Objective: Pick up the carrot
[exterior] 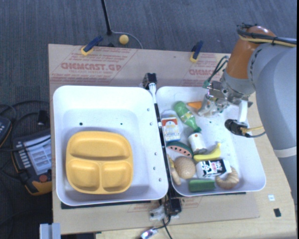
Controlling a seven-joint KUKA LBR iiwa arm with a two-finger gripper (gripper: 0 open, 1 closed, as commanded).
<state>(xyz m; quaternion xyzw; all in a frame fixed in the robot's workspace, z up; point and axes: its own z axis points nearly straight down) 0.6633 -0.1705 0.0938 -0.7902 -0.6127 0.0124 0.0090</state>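
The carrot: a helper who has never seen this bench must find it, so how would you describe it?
Look in the right bin, at its far end. The carrot is a small orange wedge just right of the green bottle, beside the hand. Nothing else in that bin is plain orange.

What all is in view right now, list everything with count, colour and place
bins: 2, white, side by side on the bench
tray: 1, yellow, three compartments, left bin
carrot: 1, orange, far end of right bin, beside the gripper
bottle: 1, green, right bin, next to the carrot
milk carton: 1, black and white, near end of right bin
banana: 1, yellow, right bin
clamps: 2, yellow and blue, far edge of the board
gripper: 1, grey, over the right bin's far end
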